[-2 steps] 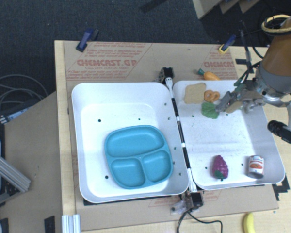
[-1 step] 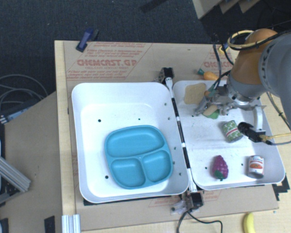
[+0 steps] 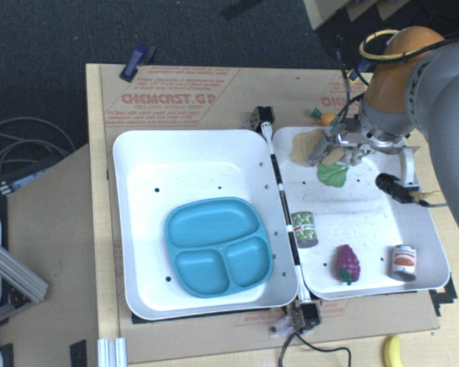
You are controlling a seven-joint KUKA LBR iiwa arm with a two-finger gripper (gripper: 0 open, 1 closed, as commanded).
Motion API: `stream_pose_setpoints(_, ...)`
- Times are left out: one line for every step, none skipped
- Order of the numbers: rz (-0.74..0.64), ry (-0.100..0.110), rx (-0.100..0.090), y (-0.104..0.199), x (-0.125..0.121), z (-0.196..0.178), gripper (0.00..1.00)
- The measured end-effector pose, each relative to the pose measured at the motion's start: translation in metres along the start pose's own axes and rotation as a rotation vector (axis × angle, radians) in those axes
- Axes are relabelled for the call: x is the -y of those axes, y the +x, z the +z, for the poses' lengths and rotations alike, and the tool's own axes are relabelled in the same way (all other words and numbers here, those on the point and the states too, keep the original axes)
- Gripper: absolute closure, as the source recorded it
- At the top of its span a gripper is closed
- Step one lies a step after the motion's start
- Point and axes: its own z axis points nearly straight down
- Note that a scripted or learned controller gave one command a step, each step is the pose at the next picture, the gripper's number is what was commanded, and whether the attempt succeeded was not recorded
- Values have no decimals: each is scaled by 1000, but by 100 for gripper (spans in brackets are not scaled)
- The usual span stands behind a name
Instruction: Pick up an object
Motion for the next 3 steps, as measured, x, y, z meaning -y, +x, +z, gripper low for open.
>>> stream_pose_setpoints(1, 2, -1, 29, 55, -10, 0)
stream_pose_setpoints(0, -2, 0, 62, 65, -101, 0)
stream_pose_setpoints(3, 3, -1, 49, 104, -17, 0)
